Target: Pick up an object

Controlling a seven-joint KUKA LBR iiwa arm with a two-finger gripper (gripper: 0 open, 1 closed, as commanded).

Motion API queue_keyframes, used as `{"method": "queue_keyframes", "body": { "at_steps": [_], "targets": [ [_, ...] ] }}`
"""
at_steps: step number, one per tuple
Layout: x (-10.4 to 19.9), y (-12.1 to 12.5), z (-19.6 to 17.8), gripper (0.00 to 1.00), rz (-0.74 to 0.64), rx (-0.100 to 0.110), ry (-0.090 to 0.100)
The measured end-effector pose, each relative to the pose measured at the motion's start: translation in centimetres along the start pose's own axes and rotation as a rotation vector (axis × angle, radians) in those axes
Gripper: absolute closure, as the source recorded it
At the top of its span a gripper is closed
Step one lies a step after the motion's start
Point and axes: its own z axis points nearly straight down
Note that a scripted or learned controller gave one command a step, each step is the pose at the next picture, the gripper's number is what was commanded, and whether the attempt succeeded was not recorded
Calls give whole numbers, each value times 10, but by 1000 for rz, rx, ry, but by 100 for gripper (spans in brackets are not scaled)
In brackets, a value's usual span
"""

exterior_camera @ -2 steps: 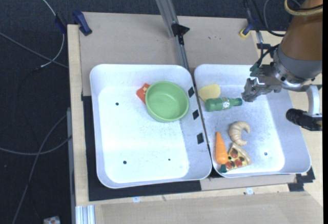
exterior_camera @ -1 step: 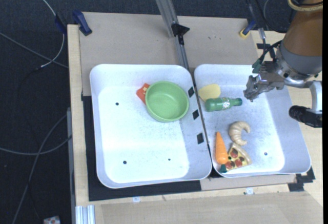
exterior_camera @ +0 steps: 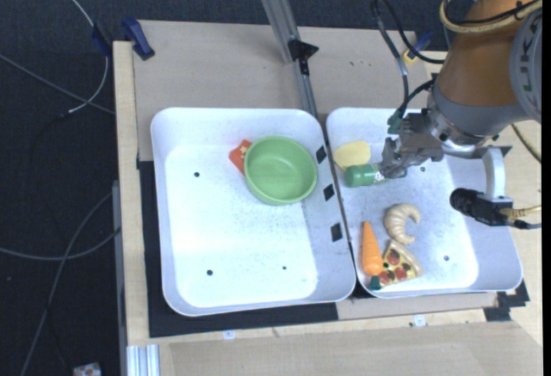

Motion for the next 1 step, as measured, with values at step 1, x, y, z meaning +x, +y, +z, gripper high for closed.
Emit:
{"method": "queue_keyframes", "body": {
  "at_steps": [1],
  "targets": [
    [53,-13,-11,100,-3,0,2]
  ]
}}
